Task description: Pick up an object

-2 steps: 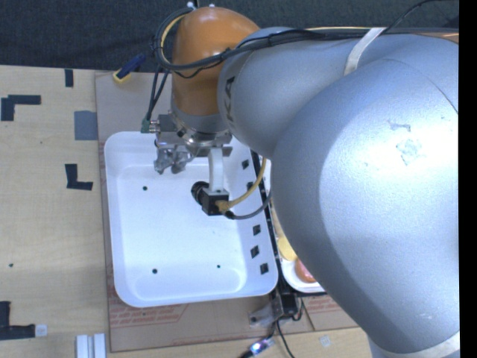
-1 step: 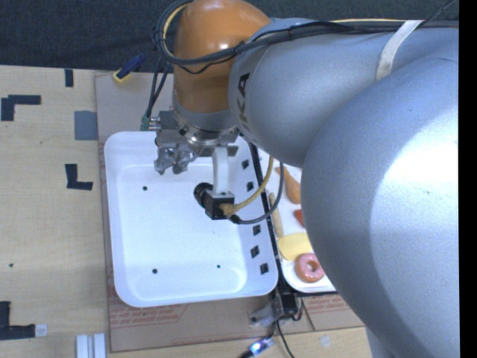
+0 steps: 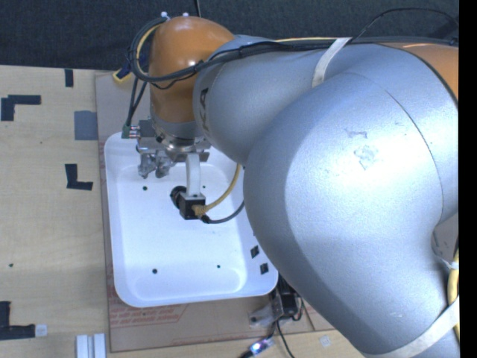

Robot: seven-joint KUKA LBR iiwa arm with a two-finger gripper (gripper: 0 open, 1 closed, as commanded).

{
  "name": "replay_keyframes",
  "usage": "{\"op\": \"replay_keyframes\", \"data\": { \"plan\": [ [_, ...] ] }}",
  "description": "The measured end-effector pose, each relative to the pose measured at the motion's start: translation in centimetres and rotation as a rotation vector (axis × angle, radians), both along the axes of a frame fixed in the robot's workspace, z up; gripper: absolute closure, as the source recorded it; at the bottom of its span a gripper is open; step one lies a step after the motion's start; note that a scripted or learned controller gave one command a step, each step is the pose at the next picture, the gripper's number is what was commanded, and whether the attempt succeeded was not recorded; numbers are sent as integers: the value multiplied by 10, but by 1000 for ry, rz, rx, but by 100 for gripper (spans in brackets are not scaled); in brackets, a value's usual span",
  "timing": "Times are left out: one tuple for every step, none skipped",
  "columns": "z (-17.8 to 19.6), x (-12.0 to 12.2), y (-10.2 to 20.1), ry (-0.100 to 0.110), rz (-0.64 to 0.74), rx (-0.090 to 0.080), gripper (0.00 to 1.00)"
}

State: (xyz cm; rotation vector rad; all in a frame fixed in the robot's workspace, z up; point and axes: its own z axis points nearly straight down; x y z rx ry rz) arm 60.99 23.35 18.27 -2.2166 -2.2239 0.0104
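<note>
Judging by how things lie, you have the whole pick-up ahead of you. The hand (image 3: pixel 154 166) hangs low over the far end of the white bin (image 3: pixel 123 230), close to its back wall, and nothing can be seen in its grip. Whether the hand is wide or narrow you cannot tell from this slant, since its metal parts blur together. Where the object lies you cannot tell either, as the bulky arm (image 3: pixel 335 170) covers the right side of the desk (image 3: pixel 45 230). What is left is likely everything: find, close, lift.

The bin is smooth, glossy moulded plastic with rounded corners, a shallow lip and a few small dark dots (image 3: pixel 154 271) on its floor. The arm is a matt grey rounded casing below a shiny orange band (image 3: pixel 179 51). The desk is pale wood grain marked with black tape pieces (image 3: pixel 74 177).
</note>
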Motion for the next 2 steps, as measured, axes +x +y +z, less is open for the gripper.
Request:
{"op": "replay_keyframes", "data": {
  "plan": [
    [-77, -2, -1, 1, -1, 0, 100],
    [46, -18, -33, -10, -3, 5, 100]
  ]
}}
